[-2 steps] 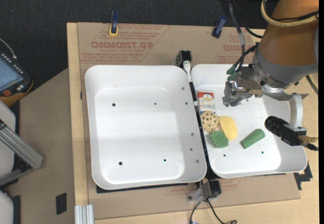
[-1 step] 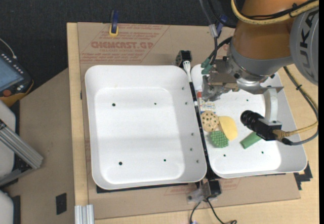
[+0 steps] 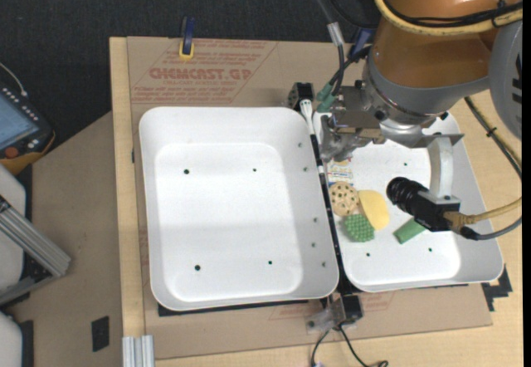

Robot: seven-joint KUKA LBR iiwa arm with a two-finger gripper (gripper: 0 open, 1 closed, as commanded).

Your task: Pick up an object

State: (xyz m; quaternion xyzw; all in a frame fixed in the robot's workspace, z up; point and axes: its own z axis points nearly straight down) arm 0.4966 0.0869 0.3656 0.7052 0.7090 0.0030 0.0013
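My gripper [image 3: 338,159] hangs low over the left part of the right bin [image 3: 440,270], close to the wall between the two bins. Just in front of it lies a round tan cookie-like piece with dark dots [image 3: 342,198]. A yellow piece [image 3: 374,208] sits to that one's right, a green textured piece [image 3: 359,228] lies below them, and a small green block [image 3: 408,232] rests further right. The arm's orange and grey body hides the back of the right bin.
The left bin [image 3: 224,207] stands beside the right one on a brown cardboard sheet [image 3: 207,66]. A blue and yellow clamp [image 3: 187,43] sits on the cardboard's far edge. A small clip [image 3: 340,311] holds the bins at the front.
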